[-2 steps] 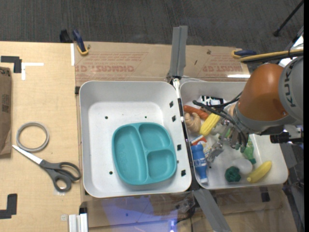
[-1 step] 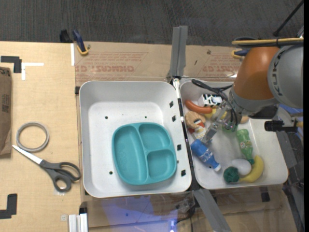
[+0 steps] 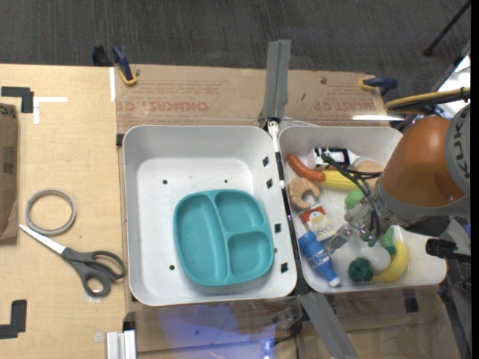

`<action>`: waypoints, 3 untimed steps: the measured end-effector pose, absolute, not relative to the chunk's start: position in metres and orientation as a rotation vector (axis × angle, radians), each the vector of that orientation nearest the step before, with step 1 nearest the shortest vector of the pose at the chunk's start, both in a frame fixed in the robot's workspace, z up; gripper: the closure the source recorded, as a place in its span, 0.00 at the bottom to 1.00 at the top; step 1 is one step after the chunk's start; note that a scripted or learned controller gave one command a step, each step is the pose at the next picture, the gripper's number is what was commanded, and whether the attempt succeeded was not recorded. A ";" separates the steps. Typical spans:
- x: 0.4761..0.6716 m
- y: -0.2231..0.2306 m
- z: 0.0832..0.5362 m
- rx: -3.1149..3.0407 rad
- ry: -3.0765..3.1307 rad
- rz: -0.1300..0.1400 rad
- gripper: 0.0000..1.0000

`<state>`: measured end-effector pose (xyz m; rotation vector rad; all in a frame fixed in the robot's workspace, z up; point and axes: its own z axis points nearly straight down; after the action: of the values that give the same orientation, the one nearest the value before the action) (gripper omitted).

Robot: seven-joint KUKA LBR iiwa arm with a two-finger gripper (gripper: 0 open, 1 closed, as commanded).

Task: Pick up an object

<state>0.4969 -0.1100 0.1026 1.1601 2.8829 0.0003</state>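
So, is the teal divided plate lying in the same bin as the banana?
No, the teal plate lies in the left bin, while the banana is in the right bin.

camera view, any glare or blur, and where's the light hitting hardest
Camera view: mostly sharp, the scissors and teal tray crisp; the white bins look bright, nearly washed out along the rims; a bluish glow spills on the bench edge below the left bin; soft shadows sit inside the bin walls; the gripper is small and cluttered, so its details are hard to read.
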 end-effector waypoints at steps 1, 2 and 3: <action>0.559 -0.149 0.092 1.788 2.582 -0.002 0.00; 0.652 -0.102 0.087 1.897 2.533 -0.027 0.00; 0.653 -0.105 0.097 1.883 2.528 -0.032 1.00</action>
<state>0.6534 -0.1048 0.0969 1.8833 2.5276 -0.0320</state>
